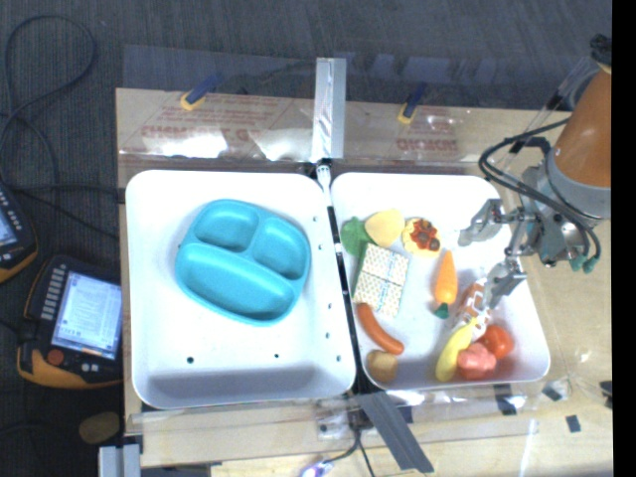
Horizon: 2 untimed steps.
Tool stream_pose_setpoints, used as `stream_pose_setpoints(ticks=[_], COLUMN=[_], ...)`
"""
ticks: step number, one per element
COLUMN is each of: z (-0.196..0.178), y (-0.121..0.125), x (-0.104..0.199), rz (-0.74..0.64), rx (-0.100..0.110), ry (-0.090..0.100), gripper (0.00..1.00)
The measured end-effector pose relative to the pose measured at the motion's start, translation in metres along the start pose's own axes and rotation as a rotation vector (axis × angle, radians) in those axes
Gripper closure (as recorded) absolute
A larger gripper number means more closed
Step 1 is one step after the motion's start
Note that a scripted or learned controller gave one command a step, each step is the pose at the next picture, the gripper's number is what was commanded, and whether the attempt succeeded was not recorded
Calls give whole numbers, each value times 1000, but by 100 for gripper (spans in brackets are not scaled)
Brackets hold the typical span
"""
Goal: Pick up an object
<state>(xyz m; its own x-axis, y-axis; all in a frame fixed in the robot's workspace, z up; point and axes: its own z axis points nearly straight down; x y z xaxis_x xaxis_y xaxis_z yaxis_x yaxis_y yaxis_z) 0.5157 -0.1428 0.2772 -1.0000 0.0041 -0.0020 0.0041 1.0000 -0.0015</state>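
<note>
1. A blue tray [243, 258] sits in the left bin [149, 366], far left of the tool.
2. Wafer [383, 278], sausage [380, 328] and carrot [446, 276] lie left of it.
3. The tool [502, 244] hangs spread and empty over the right bin [467, 187], the banana [453, 351] below it.

Count: two white bins — left bin [149, 356], right bin [467, 189]. One blue divided tray [243, 258]. Toy foods: one carrot [446, 277], one sausage [380, 328], one banana [453, 352], one cracker [383, 279].
</note>
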Motion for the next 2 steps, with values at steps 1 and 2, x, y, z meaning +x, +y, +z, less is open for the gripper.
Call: stream_pose_setpoints(ticks=[1, 2], z=[123, 187], y=[-9, -27], x=[-14, -49], rz=[235, -138], rx=[0, 3], ry=[2, -9], gripper=[0, 0])
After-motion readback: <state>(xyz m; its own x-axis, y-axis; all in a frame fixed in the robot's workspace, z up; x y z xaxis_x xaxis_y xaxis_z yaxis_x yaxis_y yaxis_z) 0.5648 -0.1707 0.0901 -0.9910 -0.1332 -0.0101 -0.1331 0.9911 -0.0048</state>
